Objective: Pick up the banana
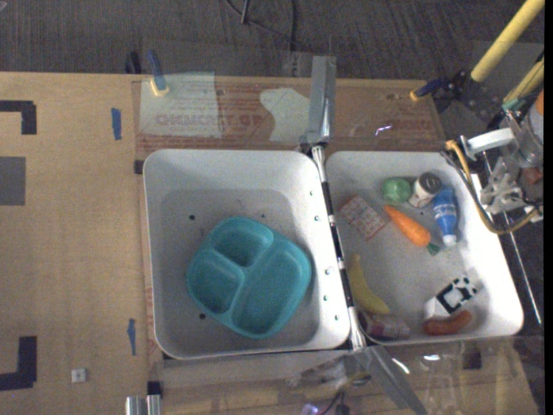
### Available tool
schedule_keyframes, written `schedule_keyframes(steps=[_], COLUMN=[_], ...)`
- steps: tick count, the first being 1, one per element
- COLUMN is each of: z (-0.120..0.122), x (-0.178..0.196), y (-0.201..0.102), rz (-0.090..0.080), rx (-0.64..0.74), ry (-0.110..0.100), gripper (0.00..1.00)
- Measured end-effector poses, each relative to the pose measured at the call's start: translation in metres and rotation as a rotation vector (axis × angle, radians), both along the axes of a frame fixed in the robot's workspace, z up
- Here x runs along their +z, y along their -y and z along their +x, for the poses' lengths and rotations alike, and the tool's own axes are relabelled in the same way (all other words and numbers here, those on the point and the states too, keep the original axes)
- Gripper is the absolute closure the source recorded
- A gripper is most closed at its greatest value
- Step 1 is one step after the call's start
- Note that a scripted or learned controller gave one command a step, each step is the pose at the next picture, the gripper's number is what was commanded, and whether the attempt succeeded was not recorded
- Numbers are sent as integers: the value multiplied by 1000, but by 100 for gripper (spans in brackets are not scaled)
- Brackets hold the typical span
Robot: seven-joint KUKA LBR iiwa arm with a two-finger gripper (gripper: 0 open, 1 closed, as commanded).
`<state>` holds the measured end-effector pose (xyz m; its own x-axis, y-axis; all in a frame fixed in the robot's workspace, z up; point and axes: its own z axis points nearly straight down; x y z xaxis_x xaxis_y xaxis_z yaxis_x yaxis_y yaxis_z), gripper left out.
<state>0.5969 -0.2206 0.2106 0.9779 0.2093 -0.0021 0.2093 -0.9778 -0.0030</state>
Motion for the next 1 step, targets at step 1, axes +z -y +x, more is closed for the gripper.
schedule_keyframes(steps=[1], z=[60], x=[117], y=[1], rz=[-2], rx=[-6], ry=[4], gripper=[100])
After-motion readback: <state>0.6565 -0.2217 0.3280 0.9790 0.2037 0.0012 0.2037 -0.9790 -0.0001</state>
